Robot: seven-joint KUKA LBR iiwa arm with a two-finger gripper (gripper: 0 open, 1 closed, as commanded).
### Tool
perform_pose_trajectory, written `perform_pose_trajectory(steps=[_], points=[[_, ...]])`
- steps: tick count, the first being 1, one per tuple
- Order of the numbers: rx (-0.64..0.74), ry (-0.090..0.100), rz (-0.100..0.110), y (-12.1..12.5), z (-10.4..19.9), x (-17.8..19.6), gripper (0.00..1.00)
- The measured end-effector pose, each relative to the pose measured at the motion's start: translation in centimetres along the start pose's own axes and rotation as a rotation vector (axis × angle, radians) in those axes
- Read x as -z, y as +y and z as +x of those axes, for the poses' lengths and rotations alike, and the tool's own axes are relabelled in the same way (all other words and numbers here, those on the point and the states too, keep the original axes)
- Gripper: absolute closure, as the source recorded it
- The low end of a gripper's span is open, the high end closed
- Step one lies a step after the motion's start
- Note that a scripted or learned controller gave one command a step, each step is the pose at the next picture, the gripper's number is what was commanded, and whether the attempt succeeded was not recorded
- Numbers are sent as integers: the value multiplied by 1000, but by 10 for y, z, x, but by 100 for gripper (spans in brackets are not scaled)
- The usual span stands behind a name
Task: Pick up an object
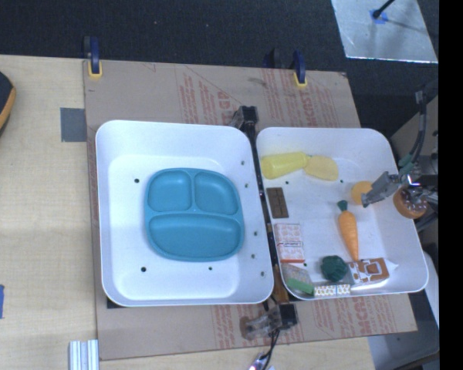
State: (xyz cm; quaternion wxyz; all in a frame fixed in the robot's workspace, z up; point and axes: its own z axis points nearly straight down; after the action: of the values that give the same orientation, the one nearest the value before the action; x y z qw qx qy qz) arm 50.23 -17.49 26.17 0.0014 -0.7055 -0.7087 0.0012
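carrot (349, 235) and other items lying loose in right bin (386, 146), none lifted; gripper (376, 191) at bin's right edge, grip state unclear, pick pending.

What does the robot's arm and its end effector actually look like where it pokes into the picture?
At the right edge the end effector is a small grey metal piece, slim and pointed, reaching over the rim of the right bin. Behind it sits a round orange-brown part with dark thin cables and grey fittings. The rest is too cropped to describe.
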Motion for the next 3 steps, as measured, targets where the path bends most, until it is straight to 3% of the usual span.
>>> perform_pose_trajectory(steps=[1, 2, 3], points=[[4, 4, 11, 22, 27, -126, 0], [1, 2, -2, 44, -13, -170, 0], [1, -2, -2, 43, -15, -158, 100]])
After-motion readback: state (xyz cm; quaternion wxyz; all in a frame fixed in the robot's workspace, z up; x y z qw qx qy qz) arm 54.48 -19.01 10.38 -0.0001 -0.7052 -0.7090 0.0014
